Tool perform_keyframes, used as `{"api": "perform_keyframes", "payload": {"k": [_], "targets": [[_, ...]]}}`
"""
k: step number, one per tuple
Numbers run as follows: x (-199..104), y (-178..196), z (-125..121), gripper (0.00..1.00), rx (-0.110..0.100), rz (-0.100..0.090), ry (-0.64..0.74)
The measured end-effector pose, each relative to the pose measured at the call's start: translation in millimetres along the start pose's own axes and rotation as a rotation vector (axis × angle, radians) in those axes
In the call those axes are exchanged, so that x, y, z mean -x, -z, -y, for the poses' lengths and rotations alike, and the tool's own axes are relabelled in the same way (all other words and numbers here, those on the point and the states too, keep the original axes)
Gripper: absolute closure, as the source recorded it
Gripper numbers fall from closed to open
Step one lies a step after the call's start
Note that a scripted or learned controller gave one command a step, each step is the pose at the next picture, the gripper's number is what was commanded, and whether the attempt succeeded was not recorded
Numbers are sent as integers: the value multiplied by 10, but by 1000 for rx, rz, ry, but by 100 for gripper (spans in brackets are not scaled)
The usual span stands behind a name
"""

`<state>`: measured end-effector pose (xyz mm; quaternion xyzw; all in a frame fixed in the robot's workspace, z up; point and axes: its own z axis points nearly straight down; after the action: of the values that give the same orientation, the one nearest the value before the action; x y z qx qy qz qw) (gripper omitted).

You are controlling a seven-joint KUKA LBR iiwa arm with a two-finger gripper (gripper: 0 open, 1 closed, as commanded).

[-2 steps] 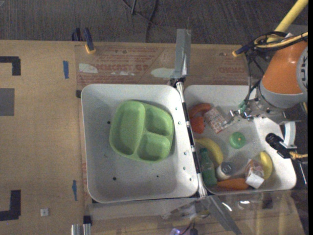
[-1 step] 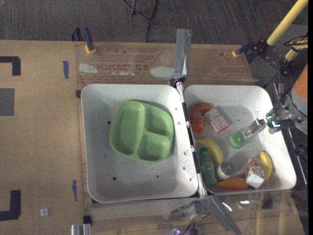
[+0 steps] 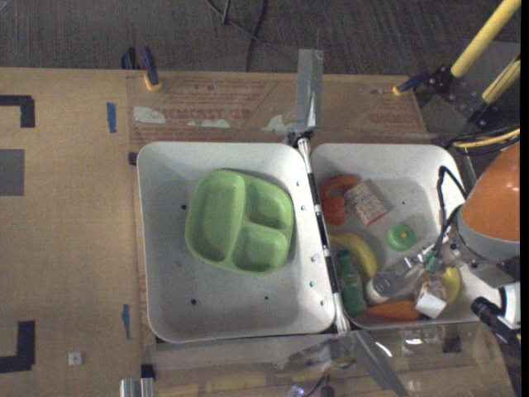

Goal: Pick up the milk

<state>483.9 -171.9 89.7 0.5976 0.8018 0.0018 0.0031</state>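
1. Two white bins sit side by side on the table (image 3: 74,222): the left bin (image 3: 165,304) has a green divided plate (image 3: 240,220) lying in it, and the right bin (image 3: 413,160) is crowded with small things.
2. The milk (image 3: 430,296), a small carton with a white top, lies tipped near the front right corner of the right bin, touching the orange carrot (image 3: 395,310) in front of it.
3. The end effector (image 3: 430,259) hangs just above and beside the milk, under the arm's orange band (image 3: 496,197); I cannot tell from here how it stands, nor whether it has anything.
4. Further left in that bin lie a yellow banana (image 3: 357,251), a green bottle (image 3: 350,284) along the dividing wall, a small green lid (image 3: 401,237) and a reddish box (image 3: 366,203).
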Motion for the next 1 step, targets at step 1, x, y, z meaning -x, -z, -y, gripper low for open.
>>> {"api": "perform_keyframes", "payload": {"k": [1], "targets": [[0, 0, 0, 0, 0, 0, 1]]}}
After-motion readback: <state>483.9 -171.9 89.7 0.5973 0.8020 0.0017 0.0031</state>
